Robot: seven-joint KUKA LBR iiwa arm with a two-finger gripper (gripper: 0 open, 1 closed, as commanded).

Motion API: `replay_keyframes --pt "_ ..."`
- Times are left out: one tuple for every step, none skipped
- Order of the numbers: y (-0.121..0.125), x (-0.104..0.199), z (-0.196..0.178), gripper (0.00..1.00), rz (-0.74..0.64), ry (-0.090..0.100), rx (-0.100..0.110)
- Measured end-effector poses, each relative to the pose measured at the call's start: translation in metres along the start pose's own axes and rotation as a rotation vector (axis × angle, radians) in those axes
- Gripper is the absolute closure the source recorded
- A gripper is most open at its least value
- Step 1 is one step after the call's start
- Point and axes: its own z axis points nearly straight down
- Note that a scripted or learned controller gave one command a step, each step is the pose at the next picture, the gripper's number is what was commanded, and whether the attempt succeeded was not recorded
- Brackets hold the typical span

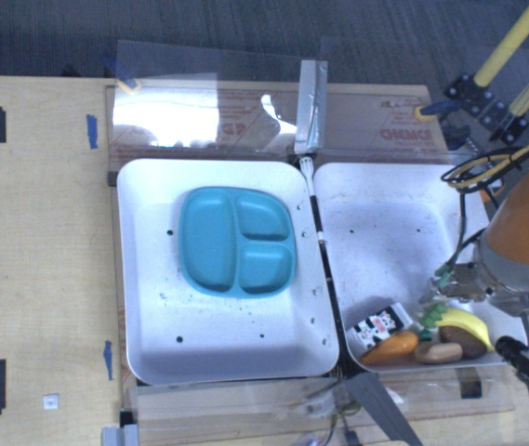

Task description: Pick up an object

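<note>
Several toy foods lie bunched in the near right corner of the right bin: a black-and-white patterned box, an orange carrot, a yellow banana, a brown sausage-like piece and a small green piece. My gripper hangs at the bin's right side, just above the banana and the green piece. The arm's orange band rises behind it. Nothing visibly hangs from the gripper.
A blue divided plate rests in the middle of the left bin. A clear plastic sheet and a metal post stand behind the bins. Yellow rods and cables cross the upper right.
</note>
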Motion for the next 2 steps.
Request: replay_keyframes --pt "0.036 0.085 -0.088 1.0 0.074 0.006 0.005" --pt "0.049 0.067 0.01 1.0 -0.153 0.003 0.006"
